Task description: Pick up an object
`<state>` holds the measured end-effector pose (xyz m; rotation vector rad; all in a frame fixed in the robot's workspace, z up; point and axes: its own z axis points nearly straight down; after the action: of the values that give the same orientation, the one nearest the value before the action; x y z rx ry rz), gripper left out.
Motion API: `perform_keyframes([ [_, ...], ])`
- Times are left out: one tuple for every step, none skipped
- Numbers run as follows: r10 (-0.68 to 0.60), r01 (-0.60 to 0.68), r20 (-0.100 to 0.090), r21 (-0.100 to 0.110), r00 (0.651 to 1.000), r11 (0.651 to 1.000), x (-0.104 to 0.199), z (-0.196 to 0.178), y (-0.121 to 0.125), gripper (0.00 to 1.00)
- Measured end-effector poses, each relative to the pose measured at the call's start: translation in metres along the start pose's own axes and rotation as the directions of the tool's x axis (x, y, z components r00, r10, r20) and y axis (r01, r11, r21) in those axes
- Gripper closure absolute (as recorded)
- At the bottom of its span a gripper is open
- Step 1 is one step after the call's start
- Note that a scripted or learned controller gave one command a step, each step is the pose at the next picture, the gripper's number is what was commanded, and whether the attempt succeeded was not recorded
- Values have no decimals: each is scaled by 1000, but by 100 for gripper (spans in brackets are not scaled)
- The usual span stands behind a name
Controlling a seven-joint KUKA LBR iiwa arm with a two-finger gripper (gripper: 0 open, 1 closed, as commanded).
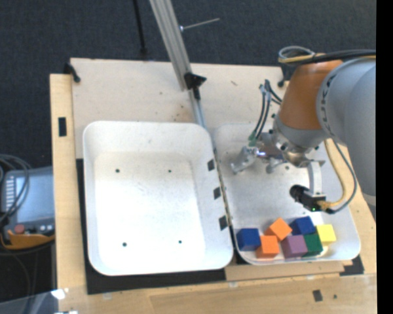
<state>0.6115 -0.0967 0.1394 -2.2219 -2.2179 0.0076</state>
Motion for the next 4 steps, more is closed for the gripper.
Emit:
perform_keyframes([
  [2, -2, 1, -5, 1000, 1000, -2, 44, 1, 0],
  [10, -10, -1, -11, 1000, 1000, -2, 31, 2, 100],
  [7, -7, 0, -13, 1000, 1000, -8, -33, 2, 100],
  [-1, 1, -1, -11, 1000, 1000, -10, -71, 4, 100],
])
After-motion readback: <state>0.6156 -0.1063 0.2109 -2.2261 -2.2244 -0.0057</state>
